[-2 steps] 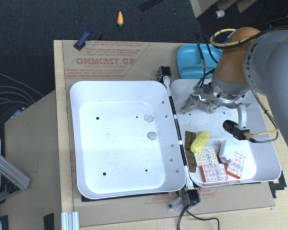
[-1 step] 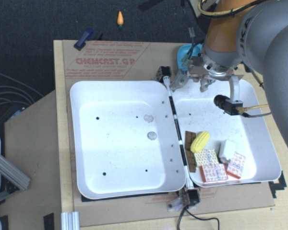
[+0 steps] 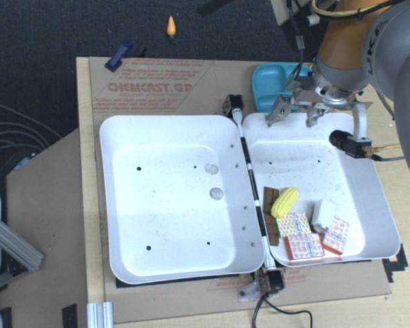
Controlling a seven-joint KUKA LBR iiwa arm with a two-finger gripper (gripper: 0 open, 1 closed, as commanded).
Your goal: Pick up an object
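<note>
My gripper hangs over the far edge of the right bin, its two fingers spread open with nothing between them. The objects lie well in front of it, clustered in the bin's near part: a yellow corn-like piece, a dark brown bar along the left wall, a white block, and patterned red-and-white boxes with another box beside them.
The left bin holds two small grey discs. A teal container stands behind the right bin, close to the gripper. A blue object and an orange piece lie beyond the bench.
</note>
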